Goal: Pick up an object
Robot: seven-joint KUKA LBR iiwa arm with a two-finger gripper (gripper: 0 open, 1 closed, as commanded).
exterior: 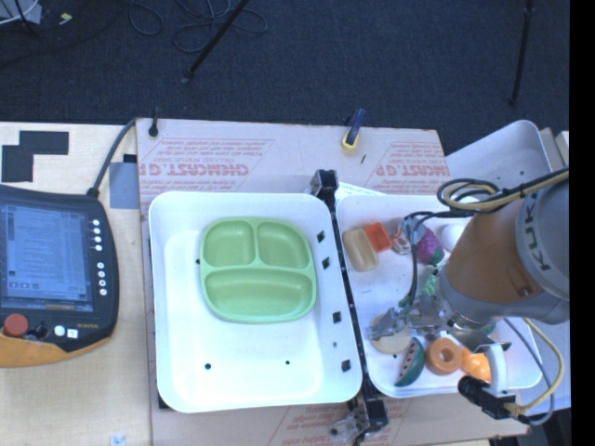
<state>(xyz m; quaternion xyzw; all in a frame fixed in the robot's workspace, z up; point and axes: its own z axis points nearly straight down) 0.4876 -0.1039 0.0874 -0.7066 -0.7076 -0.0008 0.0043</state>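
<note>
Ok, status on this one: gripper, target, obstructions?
Gripper low in right bin, over tan piece. Watermelon slice and orange ring close by.

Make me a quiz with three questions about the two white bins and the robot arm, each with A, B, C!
1. Where is the green plate?
A. in the left bin
B. in the right bin
C. on the floor

2. How many sections does the green plate have?
A. one
B. three
C. six

3. Where is the arm right now?
A. over the left bin
B. over the right bin
C. over the tablet

Answers:
1 A, the plate lies flat in the left bin.
2 B, two small sections sit above one long one.
3 B, the arm hangs above the right bin, near the watermelon slice and the orange ring.
</note>
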